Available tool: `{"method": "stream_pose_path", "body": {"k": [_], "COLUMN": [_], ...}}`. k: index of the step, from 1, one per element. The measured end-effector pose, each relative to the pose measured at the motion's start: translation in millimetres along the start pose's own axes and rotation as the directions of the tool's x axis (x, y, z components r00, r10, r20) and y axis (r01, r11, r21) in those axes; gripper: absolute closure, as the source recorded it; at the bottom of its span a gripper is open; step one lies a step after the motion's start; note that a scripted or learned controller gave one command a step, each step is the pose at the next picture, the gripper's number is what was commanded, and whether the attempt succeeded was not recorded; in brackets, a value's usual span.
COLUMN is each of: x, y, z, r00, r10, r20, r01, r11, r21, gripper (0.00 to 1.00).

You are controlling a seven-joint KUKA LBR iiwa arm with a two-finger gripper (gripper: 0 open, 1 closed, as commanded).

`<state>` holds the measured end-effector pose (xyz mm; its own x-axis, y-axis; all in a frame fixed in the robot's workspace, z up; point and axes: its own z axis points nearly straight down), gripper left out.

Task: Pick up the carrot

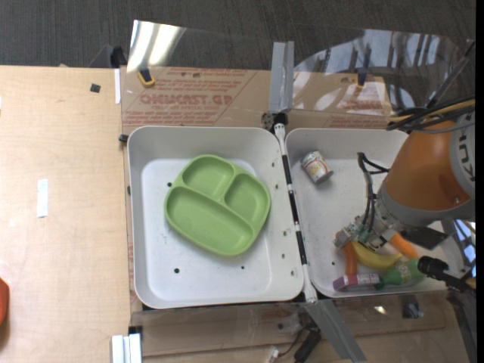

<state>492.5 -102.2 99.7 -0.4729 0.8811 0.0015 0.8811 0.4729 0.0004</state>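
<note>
Several items crowd my right bin's near corner: a pink tube [357, 281], a green vegetable [402, 277], a yellow banana [376, 256] and the small orange carrot [351, 256], upright beside the banana. My gripper [361, 231] hovers just above; its opening I cannot tell. Likely light, rigid and smooth, so I would grip mid-length. Farther back lies a small can [317, 166].

The orange carrot [350, 258] lies, seemingly part hidden, near the right bin's [333, 203] front edge.
</note>
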Motion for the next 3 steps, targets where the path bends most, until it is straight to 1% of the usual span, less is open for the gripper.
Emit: {"method": "stream_pose_path", "body": {"k": [1, 2, 3], "x": [0.0, -1.2, -1.0], "y": [-0.1, 0.2, 0.1], "z": [0.0, -8.9, -8.7], "r00": [1.000, 1.000, 1.000], "r10": [-0.001, 0.004, 0.004], "r20": [0.000, 0.002, 0.001], "r01": [0.001, -0.004, -0.004], "r11": [1.000, 1.000, 1.000], "r21": [0.000, -0.002, -0.001], "gripper": [0.00, 1.00, 0.00]}}
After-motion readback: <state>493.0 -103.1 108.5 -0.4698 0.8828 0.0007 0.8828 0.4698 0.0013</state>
